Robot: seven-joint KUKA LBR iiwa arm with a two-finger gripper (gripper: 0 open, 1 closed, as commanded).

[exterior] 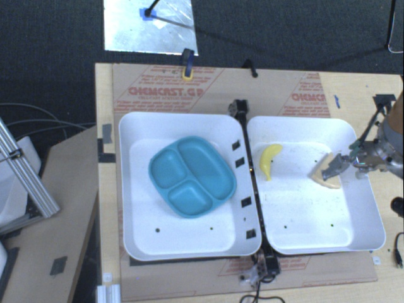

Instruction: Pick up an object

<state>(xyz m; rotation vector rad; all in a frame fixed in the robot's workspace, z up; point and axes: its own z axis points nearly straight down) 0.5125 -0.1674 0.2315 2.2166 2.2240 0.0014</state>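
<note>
In the right bin point(315, 232) a yellow banana point(270, 160) lies near the left wall. A beige, flat object point(325, 177) rests toward the bin's right side. My gripper point(332, 168) reaches in from the right and sits directly over that beige object, its fingers pointing down and left onto it. Whether the fingers grip it is not visible. A blue divided plate point(191, 175) lies in the left bin point(145, 232).
The divider between the bins carries several black clips point(240, 163). Brown cardboard point(208, 87) underlies both bins. A silver sheet point(150, 17) lies on the dark floor at the back. An aluminium frame point(22, 175) stands at far left.
</note>
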